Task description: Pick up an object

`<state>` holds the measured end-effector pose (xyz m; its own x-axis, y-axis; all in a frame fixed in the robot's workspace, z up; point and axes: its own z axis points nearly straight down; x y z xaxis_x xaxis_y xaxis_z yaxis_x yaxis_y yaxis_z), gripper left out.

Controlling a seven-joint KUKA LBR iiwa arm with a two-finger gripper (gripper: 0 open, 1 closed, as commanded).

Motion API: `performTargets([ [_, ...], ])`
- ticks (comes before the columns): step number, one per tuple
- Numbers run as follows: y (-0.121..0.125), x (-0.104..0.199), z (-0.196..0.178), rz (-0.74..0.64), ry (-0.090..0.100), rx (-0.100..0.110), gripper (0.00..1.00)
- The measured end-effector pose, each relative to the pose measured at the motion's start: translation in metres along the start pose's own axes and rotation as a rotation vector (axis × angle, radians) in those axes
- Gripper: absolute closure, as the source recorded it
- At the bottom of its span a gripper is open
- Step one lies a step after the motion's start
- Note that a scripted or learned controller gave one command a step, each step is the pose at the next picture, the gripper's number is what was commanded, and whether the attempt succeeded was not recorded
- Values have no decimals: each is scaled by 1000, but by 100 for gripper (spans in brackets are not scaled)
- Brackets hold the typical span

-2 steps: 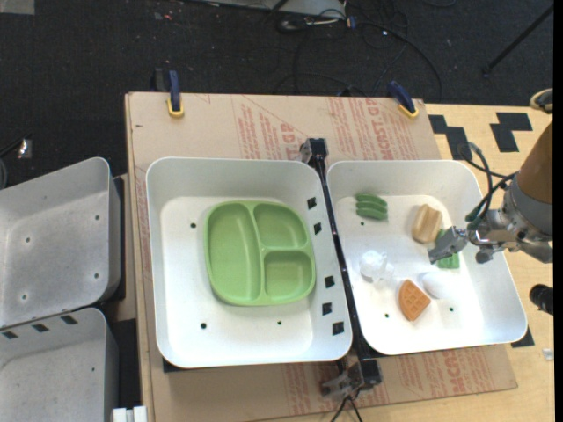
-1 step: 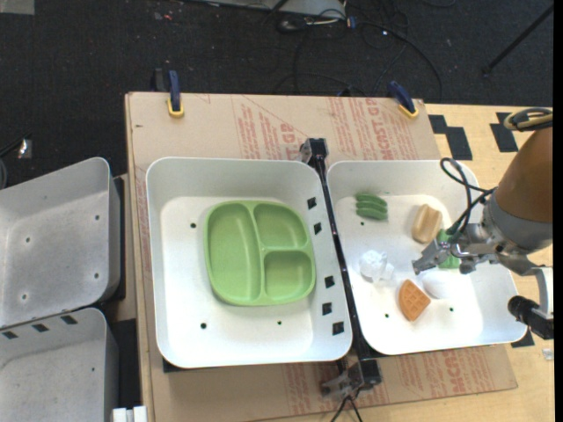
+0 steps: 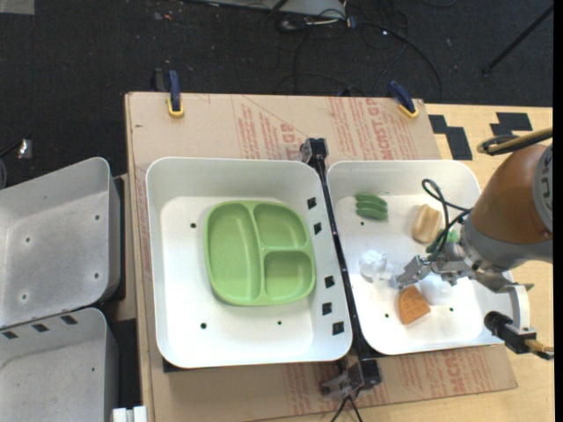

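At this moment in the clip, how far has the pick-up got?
Done: the arm has reached into the right bin, with the gripper low between the clear crumpled piece and the orange piece. In hand: nothing visibly between its fingers. Left: grasp and lift. The green item, tan block and green tray lie untouched.

- Flat brown cardboard sheet point(image 3: 264, 121) under the bins: red printed lettering, upside down and mirrored from this angle; no word can be read with certainty.

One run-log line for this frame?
gripper low in right bin | above orange piece | nothing visibly held | green tray in left bin
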<state>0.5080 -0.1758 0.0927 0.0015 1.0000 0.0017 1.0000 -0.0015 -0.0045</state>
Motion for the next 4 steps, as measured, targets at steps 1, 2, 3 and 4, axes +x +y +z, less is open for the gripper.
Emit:
performTargets([
  [1, 0, 0, 1, 0, -1, -4, 0],
  [2, 0, 0, -9, 1, -2, -5, 100],
  [3, -3, 0, -52, -2, -3, -9, 100],
  [4, -3, -5, -115, -4, -4, -11, 100],
])
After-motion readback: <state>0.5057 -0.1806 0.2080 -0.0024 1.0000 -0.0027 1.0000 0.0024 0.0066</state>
